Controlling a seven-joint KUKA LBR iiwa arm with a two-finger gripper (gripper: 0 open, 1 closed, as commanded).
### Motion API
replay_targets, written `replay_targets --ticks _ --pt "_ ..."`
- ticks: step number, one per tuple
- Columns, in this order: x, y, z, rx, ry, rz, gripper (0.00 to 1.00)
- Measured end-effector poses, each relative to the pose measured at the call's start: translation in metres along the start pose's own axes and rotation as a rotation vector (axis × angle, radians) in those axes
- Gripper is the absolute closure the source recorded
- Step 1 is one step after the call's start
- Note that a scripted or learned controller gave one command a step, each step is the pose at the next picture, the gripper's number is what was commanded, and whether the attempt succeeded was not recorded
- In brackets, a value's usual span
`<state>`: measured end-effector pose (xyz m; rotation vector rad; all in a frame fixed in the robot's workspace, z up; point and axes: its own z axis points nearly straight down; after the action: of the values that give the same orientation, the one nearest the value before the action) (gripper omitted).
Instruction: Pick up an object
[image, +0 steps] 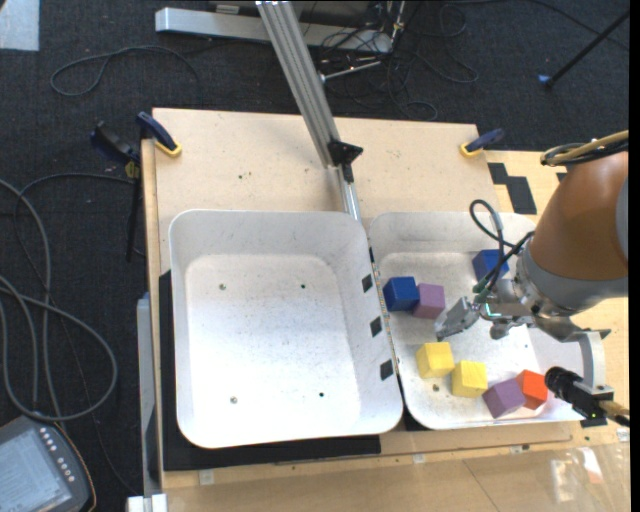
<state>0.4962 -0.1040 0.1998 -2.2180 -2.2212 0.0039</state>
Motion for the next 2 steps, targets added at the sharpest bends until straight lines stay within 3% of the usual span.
replay_targets --ticks 1,2 --pt "0.000 0.001 -0.002 -0.003 0.000 0.002 0.00" --pt "0.001 -0.005 0.043 0.002 0.001 0.003 0.00"
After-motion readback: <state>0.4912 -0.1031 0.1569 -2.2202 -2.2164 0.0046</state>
